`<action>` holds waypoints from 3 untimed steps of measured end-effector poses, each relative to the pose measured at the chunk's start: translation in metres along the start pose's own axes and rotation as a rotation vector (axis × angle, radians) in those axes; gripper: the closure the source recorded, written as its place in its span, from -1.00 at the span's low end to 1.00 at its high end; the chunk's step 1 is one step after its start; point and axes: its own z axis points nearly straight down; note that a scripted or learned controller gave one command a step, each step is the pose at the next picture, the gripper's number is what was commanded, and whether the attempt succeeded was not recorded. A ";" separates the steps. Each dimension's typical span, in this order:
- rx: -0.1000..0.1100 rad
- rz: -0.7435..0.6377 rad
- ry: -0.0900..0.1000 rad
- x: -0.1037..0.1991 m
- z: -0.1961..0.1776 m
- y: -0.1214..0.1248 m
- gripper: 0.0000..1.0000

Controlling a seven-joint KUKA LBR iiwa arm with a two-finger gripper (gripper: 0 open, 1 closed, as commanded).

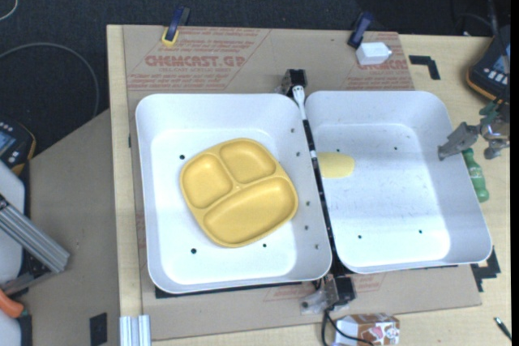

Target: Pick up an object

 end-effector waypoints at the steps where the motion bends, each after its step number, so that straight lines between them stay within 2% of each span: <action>1: -0.021 -0.006 -0.005 0.058 -0.242 -0.013 -1.00; 2: -0.006 -0.002 -0.004 0.056 -0.243 -0.013 1.00; 3: 0.013 0.001 0.005 0.072 -0.132 -0.036 1.00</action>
